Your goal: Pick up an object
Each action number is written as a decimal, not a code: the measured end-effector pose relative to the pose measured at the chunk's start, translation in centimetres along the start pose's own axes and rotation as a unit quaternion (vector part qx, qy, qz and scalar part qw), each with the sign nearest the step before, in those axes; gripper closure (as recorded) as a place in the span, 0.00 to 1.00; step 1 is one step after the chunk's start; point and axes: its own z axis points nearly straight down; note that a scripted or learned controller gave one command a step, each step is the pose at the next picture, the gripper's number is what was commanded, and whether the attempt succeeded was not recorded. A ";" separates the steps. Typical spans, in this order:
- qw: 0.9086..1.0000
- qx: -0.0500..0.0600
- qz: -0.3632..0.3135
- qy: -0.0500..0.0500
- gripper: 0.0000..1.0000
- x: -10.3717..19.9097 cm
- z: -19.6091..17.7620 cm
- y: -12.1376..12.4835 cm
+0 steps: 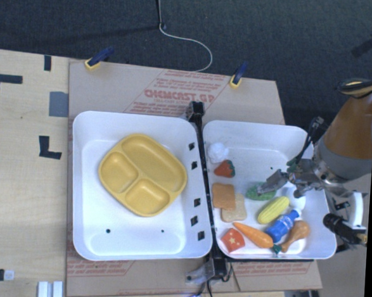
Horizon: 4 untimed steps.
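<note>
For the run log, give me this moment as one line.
arm: over right bin | tool: above green toy, beside corn | grasp: none seen | left bin: yellow tray

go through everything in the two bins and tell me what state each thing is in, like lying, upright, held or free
yellow tray: lying flat, right way up, in the left bin.
corn: lying loose in the right bin.
carrot: lying flat, free.
blue bottle: on its side.
bread slice: lying flat.
strawberry: resting free.
green piece: lying just under the gripper.
gripper: low over the right bin, holding nothing visible.
</note>
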 end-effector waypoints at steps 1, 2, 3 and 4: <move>1.000 -0.007 -0.002 -0.001 0.00 0.0 -0.7 0.3; 1.000 -0.005 -0.002 -0.001 0.00 -0.2 3.7 0.1; 1.000 -0.009 -0.002 -0.004 0.00 0.0 8.1 -0.5; 1.000 -0.015 -0.001 -0.007 0.00 -0.4 9.8 0.0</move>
